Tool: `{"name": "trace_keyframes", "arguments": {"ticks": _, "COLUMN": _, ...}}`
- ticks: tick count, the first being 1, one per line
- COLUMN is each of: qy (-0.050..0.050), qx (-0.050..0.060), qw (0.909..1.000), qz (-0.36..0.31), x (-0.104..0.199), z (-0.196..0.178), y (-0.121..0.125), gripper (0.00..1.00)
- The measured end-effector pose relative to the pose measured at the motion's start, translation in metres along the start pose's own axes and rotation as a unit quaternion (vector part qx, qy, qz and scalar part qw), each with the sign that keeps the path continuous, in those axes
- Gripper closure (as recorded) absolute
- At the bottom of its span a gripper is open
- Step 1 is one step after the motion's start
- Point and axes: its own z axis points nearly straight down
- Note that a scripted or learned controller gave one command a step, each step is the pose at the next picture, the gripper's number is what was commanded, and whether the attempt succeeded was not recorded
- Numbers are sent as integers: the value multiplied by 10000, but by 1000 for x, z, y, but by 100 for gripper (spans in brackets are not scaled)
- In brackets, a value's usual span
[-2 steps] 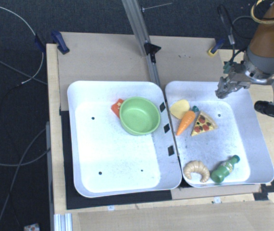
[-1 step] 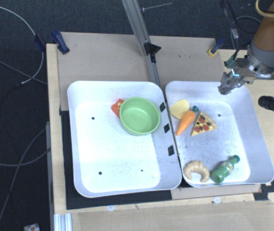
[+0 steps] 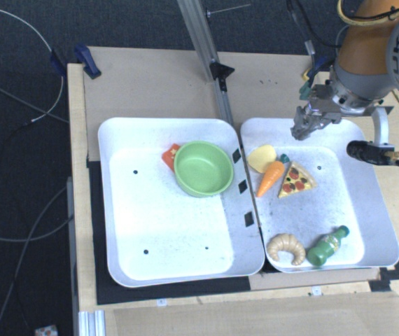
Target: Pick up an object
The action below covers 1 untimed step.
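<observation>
Bright, even light; soft shadows; slightly grainy, sharp focus.

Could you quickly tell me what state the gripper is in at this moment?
Gripper: above the far edge of the right bin, nothing seen in its grasp; open or shut cannot be told.

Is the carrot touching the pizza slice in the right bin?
Apart. The camera view shows a strip of white bin floor between the carrot and the pizza slice.
</observation>
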Motion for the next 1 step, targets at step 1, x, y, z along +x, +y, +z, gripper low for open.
{"name": "trace_keyframes", "arguments": {"ticks": 1, "qy": -17, "qx": -53, "qw": 10000, "qz": -3, "x": 57, "z": -15, "y": 7, "gripper": 100}}
